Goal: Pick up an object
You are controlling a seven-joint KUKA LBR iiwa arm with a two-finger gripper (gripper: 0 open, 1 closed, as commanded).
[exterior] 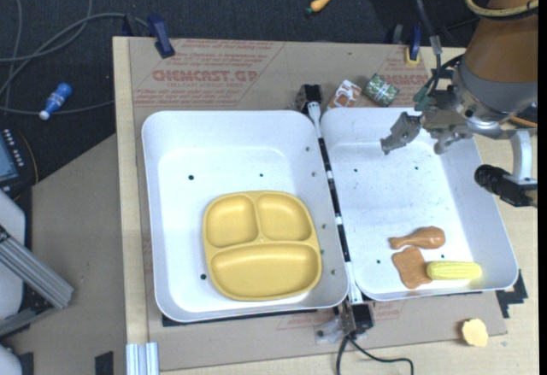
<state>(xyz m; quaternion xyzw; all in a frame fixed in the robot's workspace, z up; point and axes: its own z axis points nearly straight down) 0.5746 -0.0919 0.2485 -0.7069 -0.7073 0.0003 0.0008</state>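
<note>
My gripper (423, 137) hangs over the far part of the right bin (376, 194), open, with nothing between its two grey fingers (397, 134). At the near end of that bin lie three toy foods close together: an orange-brown drumstick (419, 238), a flat brown piece (410, 267) and a yellow corn cob (453, 271) resting against the brown piece. They lie well below the gripper in the view, apart from it. A yellow divided plate (260, 243) sits in the left bin (171, 151).
Behind the right bin on the cardboard stand a small green can (382, 90) and a small printed pack (346, 94). A yellow lump (474, 331) lies on the bench by the near right corner. An orange carrot toy (320, 2) and a blue bottle (55, 98) lie on the floor.
</note>
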